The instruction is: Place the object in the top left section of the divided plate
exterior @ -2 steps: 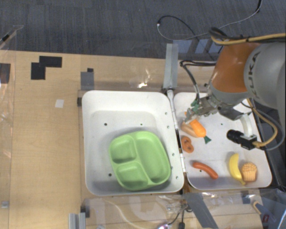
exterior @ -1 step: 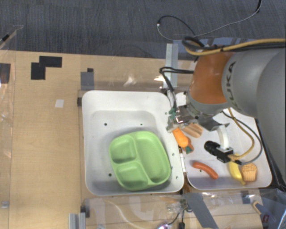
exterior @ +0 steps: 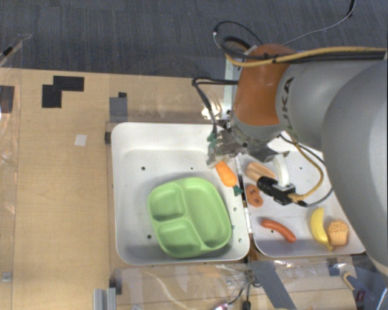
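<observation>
Gripper (exterior: pixel 223 156) grasps carrot (exterior: pixel 226 174) above bin divider; green plate (exterior: pixel 189 216) below-left; sausage (exterior: pixel 278 230), banana (exterior: pixel 317 224) right.

1. The arm (exterior: pixel 339 109) runs off the picture's right and top edges, so its base is cut off.
2. The gripper (exterior: pixel 223 151) sits under the orange band (exterior: pixel 260 85); its fingers are too small to read.
3. The right bin (exterior: pixel 306 242) is largely covered by the arm.
4. Just right of the carrot (exterior: pixel 226 174), a tan item (exterior: pixel 260 170) is partly hidden by a black cable connector (exterior: pixel 274 189).
5. The cable (exterior: pixel 351 9) above the arm leaves by the top edge.
</observation>
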`<state>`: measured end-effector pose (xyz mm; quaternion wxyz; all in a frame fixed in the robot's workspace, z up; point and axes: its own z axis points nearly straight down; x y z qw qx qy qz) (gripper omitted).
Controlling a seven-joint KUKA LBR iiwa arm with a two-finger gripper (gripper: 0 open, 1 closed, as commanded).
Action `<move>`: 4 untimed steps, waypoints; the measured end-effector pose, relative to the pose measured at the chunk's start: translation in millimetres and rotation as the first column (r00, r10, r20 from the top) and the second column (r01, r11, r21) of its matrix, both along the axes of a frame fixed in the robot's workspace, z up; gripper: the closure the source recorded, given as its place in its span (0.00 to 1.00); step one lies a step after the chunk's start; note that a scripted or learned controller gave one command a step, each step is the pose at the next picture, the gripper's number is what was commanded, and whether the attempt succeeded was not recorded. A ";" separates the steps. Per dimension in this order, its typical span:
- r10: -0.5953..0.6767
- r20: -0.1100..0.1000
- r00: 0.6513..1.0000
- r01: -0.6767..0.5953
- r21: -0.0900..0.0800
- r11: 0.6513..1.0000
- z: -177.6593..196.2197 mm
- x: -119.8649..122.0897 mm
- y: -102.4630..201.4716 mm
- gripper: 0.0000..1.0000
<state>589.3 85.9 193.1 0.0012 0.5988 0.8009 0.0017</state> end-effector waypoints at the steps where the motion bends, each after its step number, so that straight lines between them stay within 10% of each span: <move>1: 0.086 0.001 0.996 -0.086 -0.002 0.996 -7.5 17.5 -43.9 1.00; 3: 0.260 0.001 0.966 -0.260 -0.001 0.966 -7.7 16.0 7.2 1.00; 4: 0.579 0.004 0.815 -0.579 -0.005 0.815 -6.0 80.9 21.8 1.00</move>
